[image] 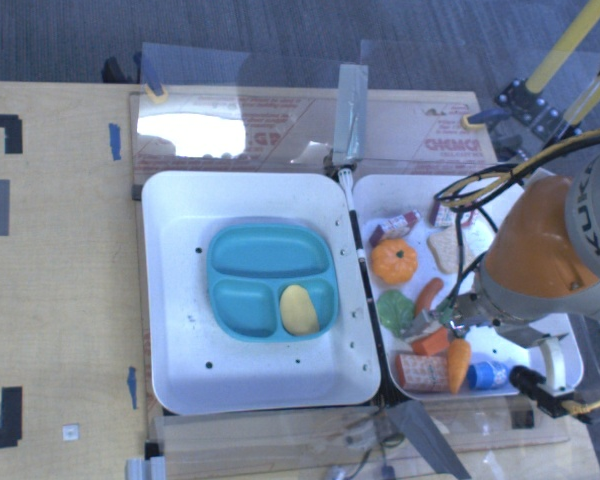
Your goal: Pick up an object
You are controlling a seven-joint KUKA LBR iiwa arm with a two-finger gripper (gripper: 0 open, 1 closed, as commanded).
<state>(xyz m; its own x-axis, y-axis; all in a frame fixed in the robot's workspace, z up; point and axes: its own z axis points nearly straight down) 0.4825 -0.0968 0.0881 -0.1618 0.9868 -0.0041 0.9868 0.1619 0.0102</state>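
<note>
Left bin (170,268): blue divided plate (270,253) at centre, yellow potato-like lump (298,309) in its lower right compartment. Right bin (570,368): arm (540,243) over it from right, orange band above wrist. Gripper (458,320) low among clutter; how far open, cannot tell. Orange pumpkin (394,263) upper left, green leafy piece (396,311) below it. Carrot (459,363) just beneath gripper, beside red packet (420,371) and blue bottle (488,374).

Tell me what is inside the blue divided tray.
The blue divided tray sits in the left bin. Its lower right compartment holds one yellow, potato-like object. The other two compartments show bare blue plastic. Whatever lies beneath the yellow object is covered.
</note>
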